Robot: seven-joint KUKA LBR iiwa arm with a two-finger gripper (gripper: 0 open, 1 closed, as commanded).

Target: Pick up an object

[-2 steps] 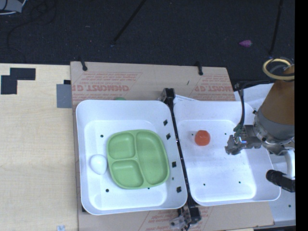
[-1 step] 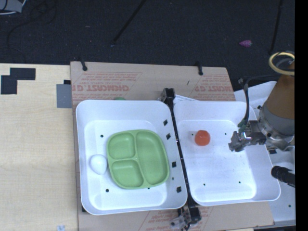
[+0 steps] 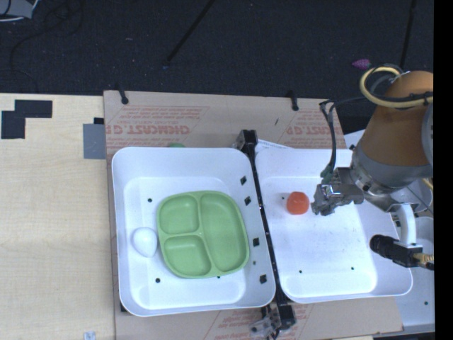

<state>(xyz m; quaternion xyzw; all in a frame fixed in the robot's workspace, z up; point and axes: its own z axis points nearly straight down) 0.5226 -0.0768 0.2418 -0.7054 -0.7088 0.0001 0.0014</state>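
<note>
The arm enters from three o'clock, and its jaws (image 3: 324, 202) hang low over the right-hand bin (image 3: 333, 275). I cannot tell how far apart they stand, and nothing shows between them. A small orange ball (image 3: 298, 203) lies just beside them at nine o'clock. In the left-hand bin (image 3: 134, 168), a green divided plate (image 3: 202, 233) has a white egg-shaped object (image 3: 144, 241) at its nine o'clock.
</note>
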